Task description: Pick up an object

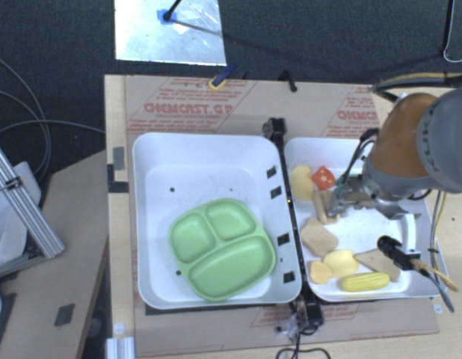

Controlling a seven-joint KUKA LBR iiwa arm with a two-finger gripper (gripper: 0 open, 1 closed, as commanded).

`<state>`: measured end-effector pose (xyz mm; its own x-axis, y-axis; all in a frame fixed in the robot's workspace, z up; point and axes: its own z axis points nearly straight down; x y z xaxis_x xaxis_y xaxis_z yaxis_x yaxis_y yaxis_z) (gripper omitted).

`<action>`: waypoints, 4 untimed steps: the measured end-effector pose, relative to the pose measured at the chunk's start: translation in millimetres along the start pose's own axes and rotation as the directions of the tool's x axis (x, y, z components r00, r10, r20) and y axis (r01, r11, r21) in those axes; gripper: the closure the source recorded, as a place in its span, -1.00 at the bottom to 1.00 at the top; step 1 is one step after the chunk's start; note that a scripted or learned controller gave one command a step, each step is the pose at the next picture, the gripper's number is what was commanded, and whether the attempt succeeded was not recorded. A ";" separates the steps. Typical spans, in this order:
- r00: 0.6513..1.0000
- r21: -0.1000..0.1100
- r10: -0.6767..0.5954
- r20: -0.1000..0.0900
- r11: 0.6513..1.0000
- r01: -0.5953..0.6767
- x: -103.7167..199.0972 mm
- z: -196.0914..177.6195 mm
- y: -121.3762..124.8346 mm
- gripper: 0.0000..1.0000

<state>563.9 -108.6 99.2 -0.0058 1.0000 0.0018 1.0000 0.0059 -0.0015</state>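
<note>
Over the right shallow white bin [422, 217], the grey end effector [334, 204] hangs beside a small tan food piece [324, 206]; whether it is spread or pressed together, I cannot tell.

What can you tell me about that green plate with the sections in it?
The green plate is a pale green divided tray, plastic by the look of it, with rounded corners and three hollows: two small ones along its upper side and one large one below. The hollows look bare. It lies flat, turned at a slant, in the left white bin, filling that bin's lower half, its lower edge close to the bin's wall. Nothing rests on it, and the arm is over the other bin.
</note>
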 end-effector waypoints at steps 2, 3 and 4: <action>1.000 -0.014 0.012 0.012 1.000 -0.012 -89.1 -65.6 8.3 1.00; 1.000 -0.008 0.007 0.002 1.000 -0.007 -75.7 5.7 -25.7 1.00; 1.000 -0.016 0.001 0.008 1.000 -0.001 -64.3 7.1 2.1 1.00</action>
<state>566.3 -172.8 92.0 -0.0045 1.0000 -0.0059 0.9999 0.0046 0.0141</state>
